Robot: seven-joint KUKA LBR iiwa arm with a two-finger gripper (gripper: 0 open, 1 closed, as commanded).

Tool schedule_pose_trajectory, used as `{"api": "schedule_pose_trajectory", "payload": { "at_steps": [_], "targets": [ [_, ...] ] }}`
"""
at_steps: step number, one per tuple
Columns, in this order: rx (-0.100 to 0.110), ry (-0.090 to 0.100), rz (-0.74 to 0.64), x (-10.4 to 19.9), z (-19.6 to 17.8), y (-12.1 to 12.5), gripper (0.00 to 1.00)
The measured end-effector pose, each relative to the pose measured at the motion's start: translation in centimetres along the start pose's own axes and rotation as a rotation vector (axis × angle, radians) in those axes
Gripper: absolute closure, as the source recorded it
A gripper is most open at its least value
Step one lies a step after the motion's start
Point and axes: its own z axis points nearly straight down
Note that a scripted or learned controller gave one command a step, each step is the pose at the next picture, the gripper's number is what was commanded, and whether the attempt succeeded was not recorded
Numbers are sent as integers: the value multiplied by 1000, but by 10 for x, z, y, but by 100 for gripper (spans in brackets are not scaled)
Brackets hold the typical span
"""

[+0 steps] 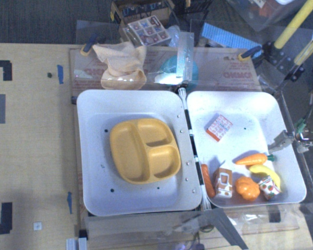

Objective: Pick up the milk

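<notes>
In the right bin [240,108], a small white carton with red markings [269,187] lies in the front right corner; it looks like the milk. It touches a banana [265,172] and an orange fruit [247,188]. A brown-and-white carton [223,184] lies further left along the front wall. My gripper [283,141] reaches in at the bin's right rim, a little above and behind the carrot [252,159]. It is well apart from both cartons, and nothing is seen between its fingers.
A red-and-white patterned packet [219,127] lies mid-bin, and a sausage [206,180] rests against the dividing wall. The left bin [94,119] bears a yellow divided plate [144,150]. Bags, clamps and clutter crowd the bench behind the bins.
</notes>
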Motion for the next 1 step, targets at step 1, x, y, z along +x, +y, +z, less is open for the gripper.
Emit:
{"api": "schedule_pose_trajectory", "payload": {
  "at_steps": [1],
  "targets": [
    [-3,-2,0,-1,-10,1,100]
  ]
}}
